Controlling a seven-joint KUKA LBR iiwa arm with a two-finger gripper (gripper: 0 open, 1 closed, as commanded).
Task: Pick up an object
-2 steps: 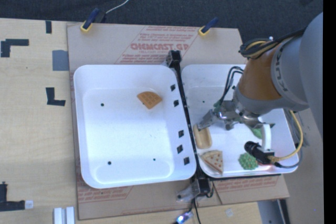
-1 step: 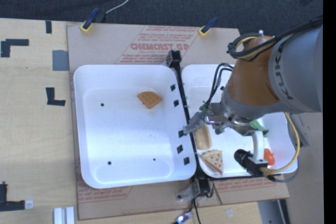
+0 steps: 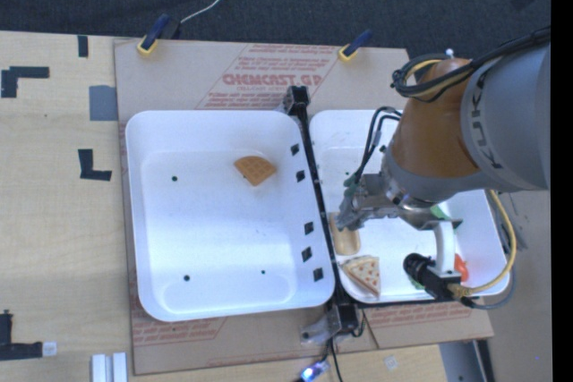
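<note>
My gripper (image 3: 347, 219) is down in the right bin (image 3: 345, 131), close to its left wall. A tan, bread-like piece (image 3: 346, 241) lies right under the fingers; whether they grip it is hidden. A pizza-slice toy (image 3: 363, 274) lies just in front of it, near the bin's front left corner. An orange waffle-like piece (image 3: 255, 169) sits in the left bin (image 3: 161, 219), toward the back middle. A small green thing (image 3: 440, 212) and a red-orange thing (image 3: 460, 265) peek out beside the arm at the right bin's right side.
The grey arm with its orange band (image 3: 430, 139) covers most of the right bin. A black divider (image 3: 310, 192) runs between the two bins. Both bins rest on a cardboard sheet (image 3: 260, 76) clamped at the back.
</note>
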